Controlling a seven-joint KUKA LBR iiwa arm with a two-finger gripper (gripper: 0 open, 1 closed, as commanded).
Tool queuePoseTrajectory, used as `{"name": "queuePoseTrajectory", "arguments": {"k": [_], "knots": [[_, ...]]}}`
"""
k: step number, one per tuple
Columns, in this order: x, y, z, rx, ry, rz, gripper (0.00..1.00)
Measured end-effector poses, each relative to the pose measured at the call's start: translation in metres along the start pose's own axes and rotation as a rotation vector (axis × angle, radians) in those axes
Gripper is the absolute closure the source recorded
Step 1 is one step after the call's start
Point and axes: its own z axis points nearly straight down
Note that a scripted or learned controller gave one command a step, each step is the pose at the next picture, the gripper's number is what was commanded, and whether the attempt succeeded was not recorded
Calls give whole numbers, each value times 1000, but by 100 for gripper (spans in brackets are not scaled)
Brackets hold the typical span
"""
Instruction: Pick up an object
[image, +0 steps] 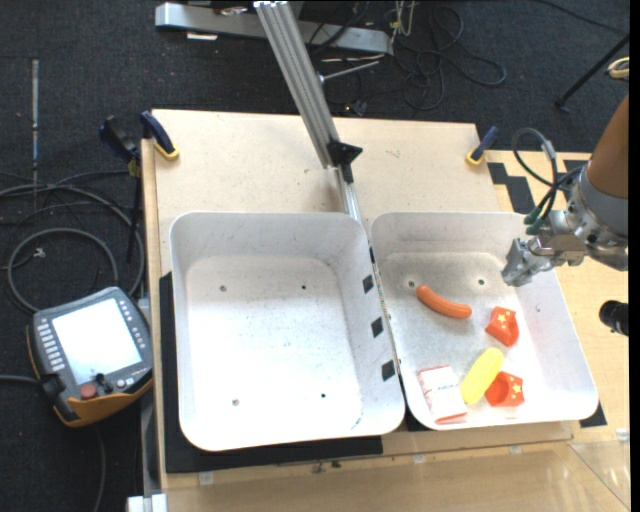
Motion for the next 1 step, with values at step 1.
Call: {"name": "queuePoseTrajectory", "arguments": {"k": [1], "knots": [[62,14,9,3,1,-1,100]]}}
